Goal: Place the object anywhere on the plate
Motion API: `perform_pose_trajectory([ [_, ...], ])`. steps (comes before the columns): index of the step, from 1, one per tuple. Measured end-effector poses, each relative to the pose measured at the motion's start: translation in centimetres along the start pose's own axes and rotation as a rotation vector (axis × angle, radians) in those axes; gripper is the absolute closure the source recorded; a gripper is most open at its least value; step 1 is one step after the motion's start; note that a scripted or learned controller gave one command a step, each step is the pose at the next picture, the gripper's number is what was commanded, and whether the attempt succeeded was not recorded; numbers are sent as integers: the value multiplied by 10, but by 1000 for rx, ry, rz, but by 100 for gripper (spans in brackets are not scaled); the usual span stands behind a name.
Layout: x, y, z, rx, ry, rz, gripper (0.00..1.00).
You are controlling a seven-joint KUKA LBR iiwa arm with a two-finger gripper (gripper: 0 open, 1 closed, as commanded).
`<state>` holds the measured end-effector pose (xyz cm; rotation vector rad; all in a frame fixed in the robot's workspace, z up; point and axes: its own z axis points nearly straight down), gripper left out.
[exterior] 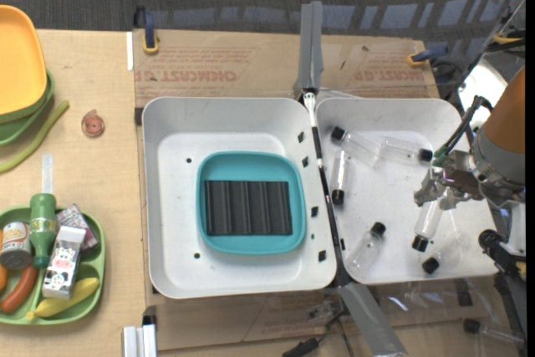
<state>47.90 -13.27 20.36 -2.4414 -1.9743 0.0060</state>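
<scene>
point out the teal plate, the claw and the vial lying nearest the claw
teal plate (251,166): camera view, on its upper rim, in the left bin.
claw (440,190): camera view, midway between its fingertips, over the right bin.
vial (427,224): camera view, on its clear body, just below the claw.

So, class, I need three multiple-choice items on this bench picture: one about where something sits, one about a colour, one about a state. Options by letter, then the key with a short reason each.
1. Where is the plate?
A. In the left bin
B. In the right bin
C. On the cardboard behind the bins

2. What colour is the plate's rim?
A. Orange
B. Teal
C. White

3. How do the clear vials in the right bin rest?
A. Standing upright
B. Lying on their sides
C. Stacked on the plate

Key: 1 A, the plate sits inside the left bin. 2 B, a teal rim frames its dark ribbed centre. 3 B, the vials lie flat, scattered on the bin floor near the end effector.
</scene>
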Motion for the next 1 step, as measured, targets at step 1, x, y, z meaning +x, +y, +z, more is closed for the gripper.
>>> perform_pose_trajectory([
  [1, 0, 0, 0, 0, 0, 0, 0],
])
